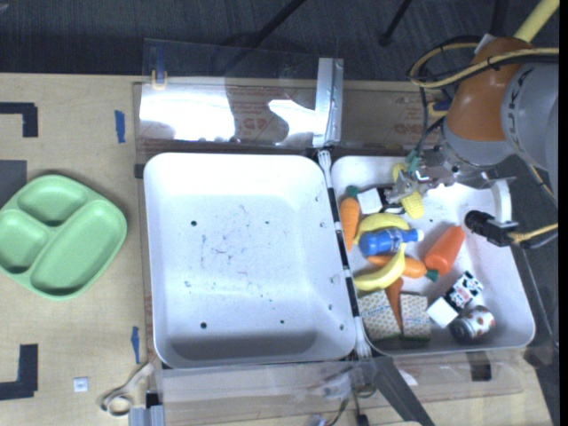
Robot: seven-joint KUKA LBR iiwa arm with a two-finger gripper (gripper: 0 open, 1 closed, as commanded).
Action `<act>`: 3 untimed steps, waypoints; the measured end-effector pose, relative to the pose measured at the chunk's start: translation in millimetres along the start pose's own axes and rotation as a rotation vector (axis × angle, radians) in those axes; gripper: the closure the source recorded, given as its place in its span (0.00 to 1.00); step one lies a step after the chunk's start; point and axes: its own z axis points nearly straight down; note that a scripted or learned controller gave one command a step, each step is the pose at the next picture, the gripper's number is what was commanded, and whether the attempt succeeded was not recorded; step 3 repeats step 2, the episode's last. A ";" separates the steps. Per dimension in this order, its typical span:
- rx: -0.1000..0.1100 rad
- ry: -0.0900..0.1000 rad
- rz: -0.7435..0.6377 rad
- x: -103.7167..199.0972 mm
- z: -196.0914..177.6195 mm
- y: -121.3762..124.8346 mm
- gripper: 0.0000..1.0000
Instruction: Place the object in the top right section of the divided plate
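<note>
The arm (497,105) reaches over the far edge of the right bin (519,313), and its gripper (410,180) sits low at the bin's far left corner. A small yellow corn piece (413,206) lies just under the fingertips, but whether the claw is clenched on it, released, or merely above it cannot be told from this slanted view.

The rest of the toys crowd the same bin: a carrot (351,220) against the left wall, a blue bottle (390,238), a banana (383,273), an orange pepper (444,248) near the middle, and some small items along the near edge. The left bin (177,327) lies between this clutter and the target.

The green plate (62,235) rests on the bench (71,114) near its left edge, well apart from the arm. Its top right section is the small lobe farthest from the near edge of the bench.

To do this step well, the grasp probably needs confirming first: lift straight up so neighbours are not dragged. Then carry high across the left bin's walls, and descend squarely over that section before letting go.
</note>
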 end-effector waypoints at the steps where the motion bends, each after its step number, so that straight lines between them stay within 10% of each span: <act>1: 0.026 0.005 0.383 70.5 -61.8 -5.0 1.00; 2: 0.028 0.008 0.252 167.3 -63.6 -52.1 1.00; 3: 0.028 0.008 0.252 167.3 -63.6 -52.1 1.00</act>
